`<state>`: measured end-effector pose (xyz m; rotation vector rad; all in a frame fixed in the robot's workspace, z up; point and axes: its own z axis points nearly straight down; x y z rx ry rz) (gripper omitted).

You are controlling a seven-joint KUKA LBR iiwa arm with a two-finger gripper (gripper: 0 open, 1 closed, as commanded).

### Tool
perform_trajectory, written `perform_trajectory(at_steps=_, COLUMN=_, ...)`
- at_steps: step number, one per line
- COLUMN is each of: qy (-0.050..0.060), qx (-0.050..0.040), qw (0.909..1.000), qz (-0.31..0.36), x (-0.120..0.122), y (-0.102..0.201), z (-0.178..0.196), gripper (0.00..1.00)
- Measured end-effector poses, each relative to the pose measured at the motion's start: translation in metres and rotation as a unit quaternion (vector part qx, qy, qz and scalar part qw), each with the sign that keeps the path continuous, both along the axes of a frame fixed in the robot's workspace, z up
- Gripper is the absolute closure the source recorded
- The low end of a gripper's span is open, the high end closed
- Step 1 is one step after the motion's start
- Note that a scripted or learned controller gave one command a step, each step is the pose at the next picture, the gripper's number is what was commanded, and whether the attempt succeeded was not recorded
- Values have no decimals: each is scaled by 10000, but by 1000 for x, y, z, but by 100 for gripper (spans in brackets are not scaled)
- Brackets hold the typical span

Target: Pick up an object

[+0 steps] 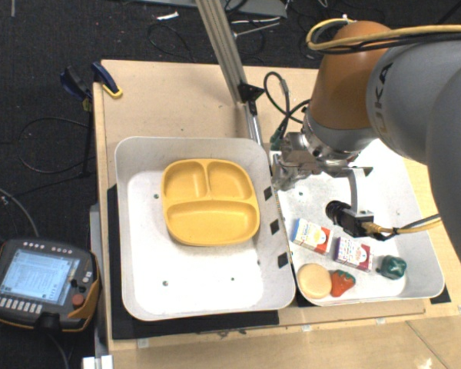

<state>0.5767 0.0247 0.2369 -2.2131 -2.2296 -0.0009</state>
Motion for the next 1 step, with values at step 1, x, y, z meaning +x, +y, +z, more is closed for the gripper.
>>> perform_trajectory(at_steps=1, qy=-3, qx=1, qw=10000, qz=-1, x=17, y=43, z=-7, gripper=100)
